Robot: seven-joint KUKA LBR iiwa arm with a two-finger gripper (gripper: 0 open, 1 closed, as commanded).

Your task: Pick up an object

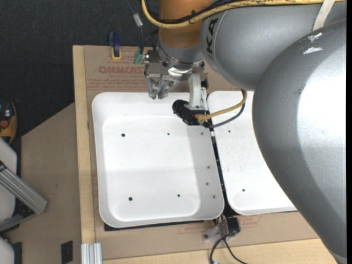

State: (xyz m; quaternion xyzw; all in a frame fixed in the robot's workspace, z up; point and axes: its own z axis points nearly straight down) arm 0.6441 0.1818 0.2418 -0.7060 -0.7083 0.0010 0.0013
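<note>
From above, the left bin [157,164] is the landmark: a shallow white tray with a few small dark dots on its floor, and no object can be made out on that floor. The right bin [247,164] lies just beside it, the two rims touching along a dark seam, and much of it is hidden under the arm [286,65] — grey, with an orange band at the top of the view. Both bins sit on a brown board [88,147] that covers the desk; red print runs along the board just beyond the left bin's far rim. The hand [158,91] hangs over that far rim, near its middle, its short grey fingers [154,92] pointing down and close together; nothing shows between them, but whether they are fully clenched I cannot tell. Just to the right of the hand, over the left bin's far right corner, a white bracket with a black fitting [184,111] hangs from the wrist, and a yellowish cable [228,113] loops from it across the right bin. A blue and yellow clamp [115,45] stands at the board's far edge — well beyond the left bin's far left corner.
</note>
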